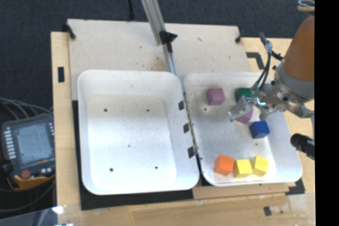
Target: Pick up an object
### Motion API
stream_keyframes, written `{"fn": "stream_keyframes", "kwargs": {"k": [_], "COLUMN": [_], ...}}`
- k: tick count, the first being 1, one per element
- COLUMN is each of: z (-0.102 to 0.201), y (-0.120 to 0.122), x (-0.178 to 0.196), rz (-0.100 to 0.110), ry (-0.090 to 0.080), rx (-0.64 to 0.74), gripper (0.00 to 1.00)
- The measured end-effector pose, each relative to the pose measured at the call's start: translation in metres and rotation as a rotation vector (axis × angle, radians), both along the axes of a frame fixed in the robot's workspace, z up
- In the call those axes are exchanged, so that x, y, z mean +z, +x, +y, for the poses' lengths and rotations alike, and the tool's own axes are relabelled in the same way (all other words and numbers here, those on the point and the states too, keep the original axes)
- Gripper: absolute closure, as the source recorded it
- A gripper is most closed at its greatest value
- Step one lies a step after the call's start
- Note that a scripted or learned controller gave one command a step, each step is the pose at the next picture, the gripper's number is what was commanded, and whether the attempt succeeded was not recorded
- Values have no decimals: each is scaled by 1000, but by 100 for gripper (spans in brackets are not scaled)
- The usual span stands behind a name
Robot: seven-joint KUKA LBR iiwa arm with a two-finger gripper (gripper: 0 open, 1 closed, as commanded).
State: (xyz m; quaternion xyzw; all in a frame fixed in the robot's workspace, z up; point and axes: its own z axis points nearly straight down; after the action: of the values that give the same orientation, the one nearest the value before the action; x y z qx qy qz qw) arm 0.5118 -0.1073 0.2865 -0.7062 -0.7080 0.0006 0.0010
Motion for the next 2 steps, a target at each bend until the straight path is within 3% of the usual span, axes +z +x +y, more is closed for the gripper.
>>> {"fn": "stream_keyframes", "kwargs": {"k": [1, 2], "z": [0, 7], "y": [1, 3], "x": [2, -44], "rz": [-5, 2], "ry": [-1, -1], "rx": [-3, -6], "gripper": [0, 0]}}
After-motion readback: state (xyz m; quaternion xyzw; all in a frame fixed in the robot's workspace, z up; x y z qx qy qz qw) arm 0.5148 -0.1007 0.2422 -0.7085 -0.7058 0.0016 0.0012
